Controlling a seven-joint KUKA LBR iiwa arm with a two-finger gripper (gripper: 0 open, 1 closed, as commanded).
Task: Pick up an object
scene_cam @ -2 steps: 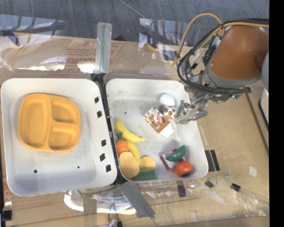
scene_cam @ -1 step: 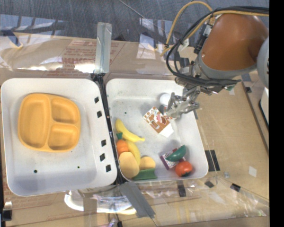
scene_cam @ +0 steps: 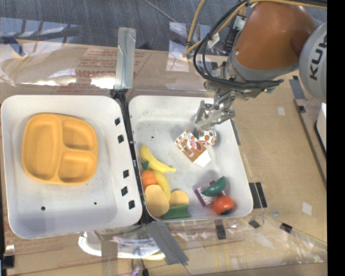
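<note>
My gripper (scene_cam: 210, 117) hangs over the upper right part of the right bin (scene_cam: 161, 109), just above a patterned snack packet (scene_cam: 191, 145) and a small round patterned item (scene_cam: 207, 137). Its metal fingers (scene_cam: 204, 115) point down-left and nothing shows between them. Along the bin's left and bottom lie a banana (scene_cam: 156, 162), an orange piece (scene_cam: 149, 179), a tan potato-like piece (scene_cam: 156, 199), a yellow lemon-like piece (scene_cam: 179, 198) and a green piece (scene_cam: 176, 213). At the bottom right sit a red tomato (scene_cam: 222, 204), a green pepper (scene_cam: 217, 185) and a purple packet (scene_cam: 205, 192).
The left bin (scene_cam: 17, 211) holds a yellow divided tray (scene_cam: 58, 148). A taped divider (scene_cam: 126, 148) separates the two bins. Cables (scene_cam: 210, 16) loop above the wrist near the bin's far edge. Brown bench surface (scene_cam: 282, 154) lies to the right.
</note>
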